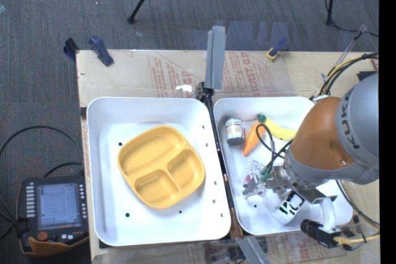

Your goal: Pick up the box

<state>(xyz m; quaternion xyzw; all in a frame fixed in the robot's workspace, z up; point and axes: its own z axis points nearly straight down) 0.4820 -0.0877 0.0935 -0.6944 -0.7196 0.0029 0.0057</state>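
The box (288, 207) is small and white with black and green print. It lies near the front of the right bin (238, 207), partly tucked under the arm. My gripper (258, 184) hangs low over the middle of that bin, just left of the box and over a small pinkish packet (253, 166). Nothing visible is held in it. The orange and grey wrist (322, 142) hides the bin's right part.
A small jar (234, 131), a carrot (252, 138) and a banana (279, 131) lie at the back of the right bin. The left bin (102, 195) holds a yellow divided plate (161, 166). A metal post (215, 59) stands behind the bins.
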